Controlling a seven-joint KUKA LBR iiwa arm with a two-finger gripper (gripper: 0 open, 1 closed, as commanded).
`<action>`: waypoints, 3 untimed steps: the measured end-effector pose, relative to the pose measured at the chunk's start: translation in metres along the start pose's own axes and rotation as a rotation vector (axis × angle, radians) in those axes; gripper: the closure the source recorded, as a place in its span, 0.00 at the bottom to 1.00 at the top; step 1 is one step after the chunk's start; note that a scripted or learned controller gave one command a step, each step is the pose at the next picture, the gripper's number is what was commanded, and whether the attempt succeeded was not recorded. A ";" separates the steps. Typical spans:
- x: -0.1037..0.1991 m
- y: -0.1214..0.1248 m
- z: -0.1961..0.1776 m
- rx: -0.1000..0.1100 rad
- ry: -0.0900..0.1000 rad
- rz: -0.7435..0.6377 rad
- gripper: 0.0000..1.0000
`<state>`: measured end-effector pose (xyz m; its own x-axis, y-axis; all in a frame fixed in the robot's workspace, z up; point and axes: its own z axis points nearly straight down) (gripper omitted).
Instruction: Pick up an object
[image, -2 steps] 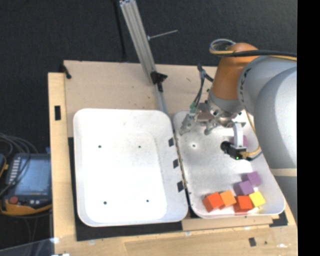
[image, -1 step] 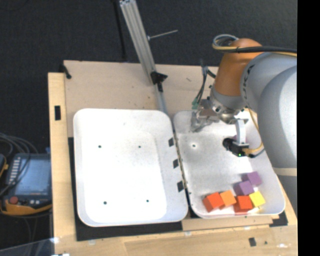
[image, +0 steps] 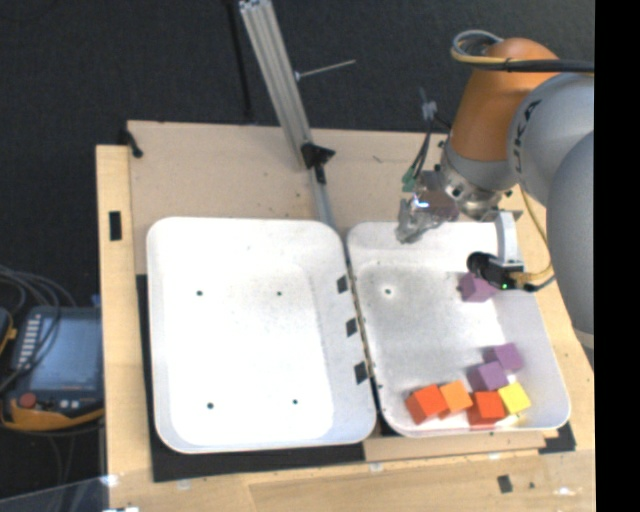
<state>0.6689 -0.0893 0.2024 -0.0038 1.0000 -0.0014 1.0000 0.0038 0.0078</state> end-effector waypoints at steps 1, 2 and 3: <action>-0.007 -0.005 -0.060 0.000 0.000 0.005 1.00; -0.008 -0.004 -0.094 0.002 0.000 -0.001 1.00; 0.036 0.003 -0.082 0.009 0.001 -0.001 1.00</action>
<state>0.6708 -0.0532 0.2844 -0.0051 1.0000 -0.0005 1.0000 0.0051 -0.0011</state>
